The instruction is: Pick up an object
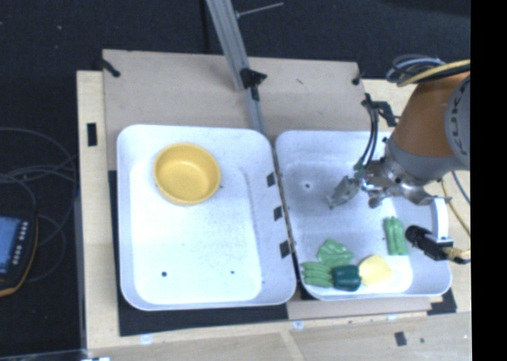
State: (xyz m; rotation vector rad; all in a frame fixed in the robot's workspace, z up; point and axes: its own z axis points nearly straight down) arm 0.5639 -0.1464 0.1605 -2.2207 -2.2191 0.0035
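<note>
Scene: worktop with two shallow white bins side by side, seen from above at a slant; my arm reaches in from 3 o'clock.

Claw: my claw hangs low over the bare middle of the right bin, tips pointing toward 9 o'clock. How far the fingers stand apart I cannot tell; nothing shows between them, so I judge it has hold of nothing.

Targets: a cluster sits along the right bin's 6 o'clock edge, namely a leafy green piece, a dark green block touching it, and a yellow lump just beside the block at 3 o'clock. A slim green stick lies apart from them, toward 4 o'clock from my claw.

Left bin: a yellow bowl rests at its 11 o'clock corner, well apart from me.

Step in hand: the approach, by my reading; no grasp is yet made and every object lies on the bin floor.

Next move: I judge a shift toward 6 o'clock is called for, to come down over one piece; the stick looks the cleanest pick since it lies alone, whereas the cluster risks a pinch on two things at once.

Hard to make out: my wrist and cabling crowd the bin's 3 o'clock rim, the claw tips blur into the white floor, and the cluster's pieces overlap so their outlines run together.
</note>
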